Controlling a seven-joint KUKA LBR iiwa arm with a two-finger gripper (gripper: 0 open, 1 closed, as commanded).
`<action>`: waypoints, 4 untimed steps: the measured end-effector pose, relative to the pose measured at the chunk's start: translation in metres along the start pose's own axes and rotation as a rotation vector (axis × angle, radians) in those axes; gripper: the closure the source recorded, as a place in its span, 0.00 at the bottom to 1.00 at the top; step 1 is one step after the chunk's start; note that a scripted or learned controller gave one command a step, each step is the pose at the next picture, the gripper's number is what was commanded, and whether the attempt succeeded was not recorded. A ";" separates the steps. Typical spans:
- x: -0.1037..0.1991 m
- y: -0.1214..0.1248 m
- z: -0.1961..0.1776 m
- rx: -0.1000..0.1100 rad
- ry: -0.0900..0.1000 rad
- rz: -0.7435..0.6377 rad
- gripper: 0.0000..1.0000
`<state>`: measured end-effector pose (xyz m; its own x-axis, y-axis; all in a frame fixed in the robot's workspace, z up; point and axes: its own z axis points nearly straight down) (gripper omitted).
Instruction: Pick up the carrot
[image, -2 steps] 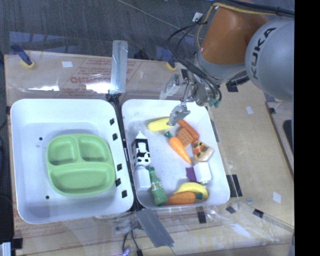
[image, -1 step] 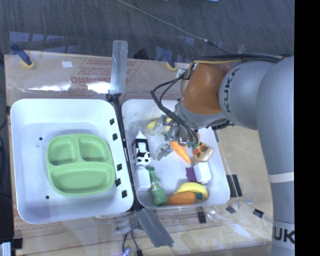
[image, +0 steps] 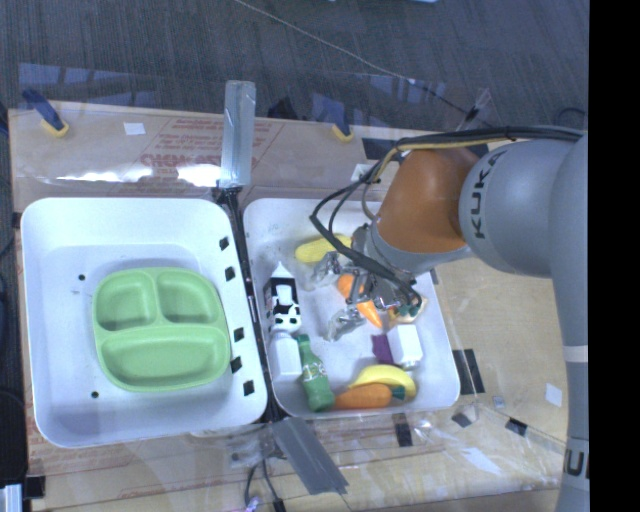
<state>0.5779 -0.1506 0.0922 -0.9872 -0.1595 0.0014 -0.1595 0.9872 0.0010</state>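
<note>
The carrot lies in the right bin, nearer to the camera than the hand and close along the bin's front wall, so there is little room on that side. Its long axis runs left to right, along this wall. A banana touches it on the hand's side, and a green bottle stands at its left end. A small orange piece shows at the hand; I cannot tell if the hand is spread or pressed together. A black-and-white bottle lies to the left of the hand.
</note>
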 end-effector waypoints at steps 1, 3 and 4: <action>-0.002 0.002 -0.011 0.001 -0.003 -0.007 1.00; 0.074 -0.002 -0.143 0.007 -0.009 0.020 1.00; 0.076 0.053 -0.096 0.000 -0.001 0.169 1.00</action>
